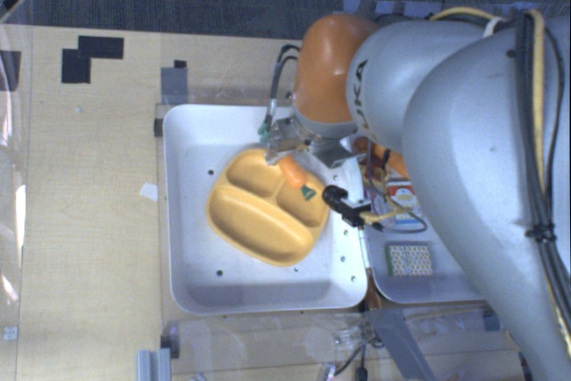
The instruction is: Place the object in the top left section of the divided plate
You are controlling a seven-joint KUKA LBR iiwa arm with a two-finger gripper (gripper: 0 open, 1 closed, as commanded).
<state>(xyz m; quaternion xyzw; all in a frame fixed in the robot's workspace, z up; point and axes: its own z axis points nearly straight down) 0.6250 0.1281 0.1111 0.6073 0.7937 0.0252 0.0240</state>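
The arm (419, 103) leans over the left bin (192, 192), likely to set the carrot (294, 178) on the plate (263, 214), where it lies in an upper section by the gripper (290, 143). Whether that claw grips it, I cannot tell. The bin's walls ring the plate, with open floor at left.

Dark letters "KU", partly hidden, stand on the grey arm (419, 94).
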